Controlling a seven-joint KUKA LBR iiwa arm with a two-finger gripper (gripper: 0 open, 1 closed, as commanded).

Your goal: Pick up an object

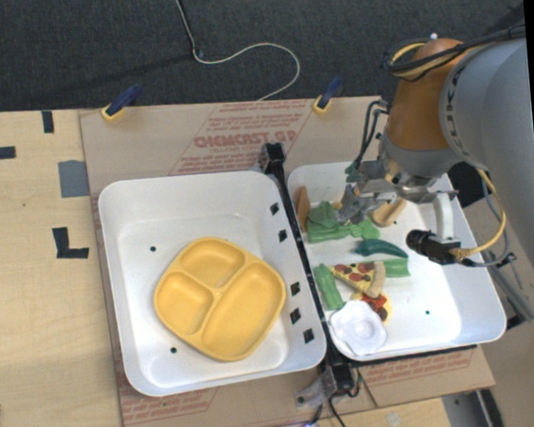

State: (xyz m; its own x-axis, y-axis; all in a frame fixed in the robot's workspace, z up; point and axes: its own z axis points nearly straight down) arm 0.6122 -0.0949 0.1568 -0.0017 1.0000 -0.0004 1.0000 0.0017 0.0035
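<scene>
While the grey arm with its orange band reaches over the right white bin (480,315), its gripper (355,208) hangs low above a pale green toy piece (325,223); whether it grips anything cannot be told. Just below lie a dark green pepper-like toy (381,247), a pizza slice (358,273) and a white lid (358,327). Far left, a yellow divided plastic plate (220,298) rests in the other bin (118,212).

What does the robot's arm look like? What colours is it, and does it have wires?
The arm is fat, round and smooth grey, with a shiny orange band above the wrist. A yellow cable loops over the orange part, and thin dark wires run down beside it. At the end sits a small grey metal tool. A black knob with another yellow cable sticks out nearby.
</scene>
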